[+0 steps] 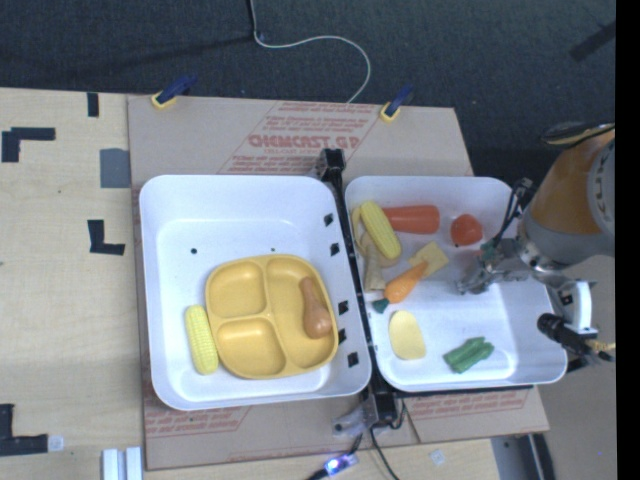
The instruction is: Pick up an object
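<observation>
I see my gripper (478, 276) low inside the right bin (520, 368), though I can't tell its state. The tomato (465, 230) sits just beyond it toward the bin's far wall, the nearest thing to take.

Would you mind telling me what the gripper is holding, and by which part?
Nothing shows between the gripper tips; it hangs over bare floor in the right bin.
</observation>
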